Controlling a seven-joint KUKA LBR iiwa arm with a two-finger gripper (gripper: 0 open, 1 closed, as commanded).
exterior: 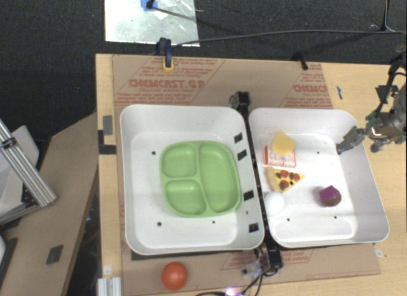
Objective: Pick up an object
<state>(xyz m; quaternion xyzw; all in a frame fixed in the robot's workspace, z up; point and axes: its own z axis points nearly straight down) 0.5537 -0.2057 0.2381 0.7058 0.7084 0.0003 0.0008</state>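
The gripper (351, 139) hangs over the right bin's (362, 225) far right rim, carrying nothing; whether its jaws are open I cannot tell. The candidates lie in that bin: yellow block (283, 142), pizza slice (285, 178), purple piece (329, 195).

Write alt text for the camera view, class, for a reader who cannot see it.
Two white bins sit side by side: the left bin holds a green divided tray; the right bin holds a toy pizza slice, a yellow block and a purple piece. The gripper hovers at the right bin's upper right edge.
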